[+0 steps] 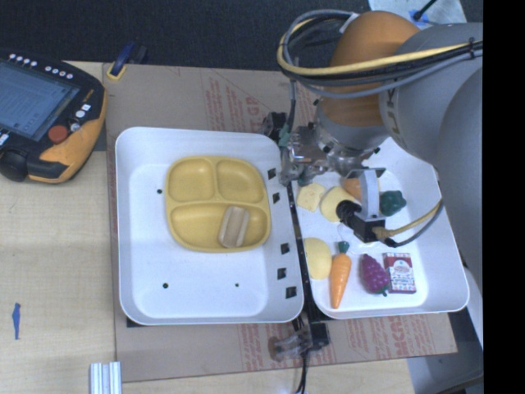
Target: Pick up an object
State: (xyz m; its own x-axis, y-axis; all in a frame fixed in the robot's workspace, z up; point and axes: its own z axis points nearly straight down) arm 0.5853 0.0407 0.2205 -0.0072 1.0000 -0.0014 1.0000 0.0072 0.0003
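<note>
The carrot (340, 276) lies in the right bin (443, 298), close to the bin's front edge, with its green top pointing toward the back. Just left of the carrot is a round yellow fruit (317, 257). Just right of the carrot is a bunch of purple grapes (375, 273), and on the far side of the grapes from the carrot is a little red and white box (399, 272). Behind the carrot sit a pale yellow piece (310, 197), a pale yellow lump (335, 205), a small orange thing (351, 189) and a dark green thing (392, 202). The gripper (305, 169) is behind the carrot and a bit to its left, over the back left corner of that bin, near the pale yellow piece. The big grey arm (435, 97) covers much of it, so it is not clear if the hand is spread or pressed together. Well to the left of the carrot, in the left bin (131, 220), is a yellow plate (205, 187) with a tan piece (234, 226) in its front right part.
</note>
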